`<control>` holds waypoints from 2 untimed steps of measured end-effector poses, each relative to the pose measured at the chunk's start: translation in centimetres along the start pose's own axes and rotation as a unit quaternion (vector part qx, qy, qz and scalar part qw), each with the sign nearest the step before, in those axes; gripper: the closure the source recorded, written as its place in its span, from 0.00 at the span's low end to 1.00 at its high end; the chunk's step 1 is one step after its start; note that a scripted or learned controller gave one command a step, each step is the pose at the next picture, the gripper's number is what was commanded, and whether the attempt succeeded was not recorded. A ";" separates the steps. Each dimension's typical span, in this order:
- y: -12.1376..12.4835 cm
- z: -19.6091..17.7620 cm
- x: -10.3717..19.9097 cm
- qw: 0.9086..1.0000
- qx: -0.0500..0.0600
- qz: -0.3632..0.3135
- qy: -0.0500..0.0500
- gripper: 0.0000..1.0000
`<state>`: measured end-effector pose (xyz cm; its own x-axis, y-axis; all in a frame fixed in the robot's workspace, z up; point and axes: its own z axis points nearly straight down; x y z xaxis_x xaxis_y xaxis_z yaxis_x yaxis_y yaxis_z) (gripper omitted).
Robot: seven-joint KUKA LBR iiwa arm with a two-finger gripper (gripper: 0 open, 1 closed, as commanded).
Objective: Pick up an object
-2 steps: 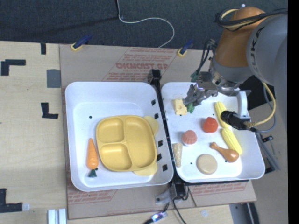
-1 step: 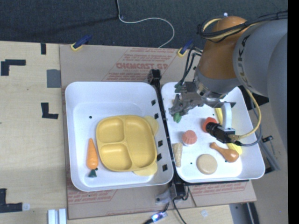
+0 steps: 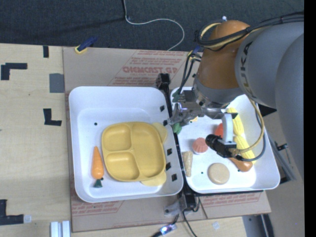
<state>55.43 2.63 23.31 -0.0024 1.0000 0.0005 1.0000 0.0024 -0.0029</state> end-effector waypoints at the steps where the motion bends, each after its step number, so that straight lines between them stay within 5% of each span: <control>1: 0.0 0.0 0.4 1.000 0.000 0.000 0.000 1.00; 2: 0.8 0.4 0.6 1.000 0.000 0.000 0.000 1.00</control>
